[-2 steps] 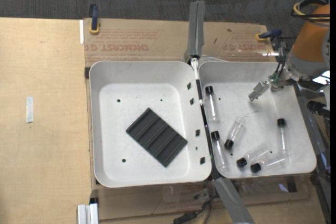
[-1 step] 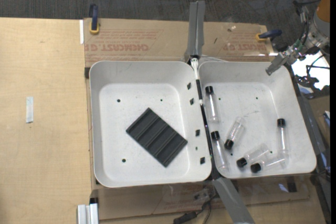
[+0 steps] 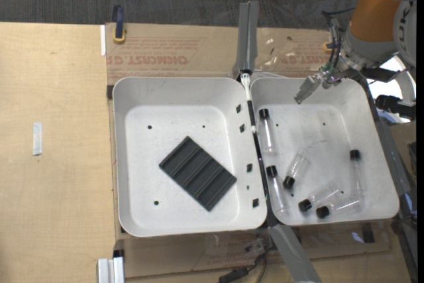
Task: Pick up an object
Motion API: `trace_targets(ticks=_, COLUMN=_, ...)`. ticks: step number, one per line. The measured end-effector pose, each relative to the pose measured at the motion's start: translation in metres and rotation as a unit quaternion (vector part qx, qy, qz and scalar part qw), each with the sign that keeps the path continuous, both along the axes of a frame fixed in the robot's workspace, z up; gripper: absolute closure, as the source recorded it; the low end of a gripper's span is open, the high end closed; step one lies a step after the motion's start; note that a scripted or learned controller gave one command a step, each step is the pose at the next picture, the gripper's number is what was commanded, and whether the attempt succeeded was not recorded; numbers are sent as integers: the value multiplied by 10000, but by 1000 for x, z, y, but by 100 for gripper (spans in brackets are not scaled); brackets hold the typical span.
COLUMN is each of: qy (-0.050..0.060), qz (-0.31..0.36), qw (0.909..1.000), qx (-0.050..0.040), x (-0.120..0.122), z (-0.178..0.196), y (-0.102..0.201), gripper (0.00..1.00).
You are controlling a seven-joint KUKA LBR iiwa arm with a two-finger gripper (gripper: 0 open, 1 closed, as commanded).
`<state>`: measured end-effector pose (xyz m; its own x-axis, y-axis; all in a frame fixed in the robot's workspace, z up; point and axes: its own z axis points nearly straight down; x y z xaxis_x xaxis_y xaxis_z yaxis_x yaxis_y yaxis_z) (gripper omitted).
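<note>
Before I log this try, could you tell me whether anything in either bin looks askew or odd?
Nothing looks damaged. The black ridged slab lies diagonally in the left bin, askew to its walls. In the right bin, the clear black-capped tubes lie scattered at mixed angles. The gripper sits above that bin's far edge.

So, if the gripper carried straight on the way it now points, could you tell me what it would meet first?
The gripper points down-left into the right bin. Probably bare bin floor first, short of the clear tube by the divider; depth is hard to judge.
</note>
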<state>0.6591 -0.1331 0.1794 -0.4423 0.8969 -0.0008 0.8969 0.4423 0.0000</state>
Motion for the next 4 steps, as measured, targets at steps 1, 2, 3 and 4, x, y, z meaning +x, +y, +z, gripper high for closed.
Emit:
trace_targets(ticks=1, qy=0, qz=240, qw=9997, qx=-2, x=-61, z=-8, y=-33, gripper=0)
trace_targets(ticks=2, qy=-13, qz=535, qw=9986, qx=-6, x=-15, z=-42, y=-32, gripper=0)
trace_targets(ticks=3, qy=-19, qz=1364, qw=9907, qx=-11, x=-16, z=16, y=-70, gripper=0)
trace_targets(ticks=4, qy=-16, qz=2050, qw=9788, qx=-10, x=-40, z=129, y=-90, gripper=0)
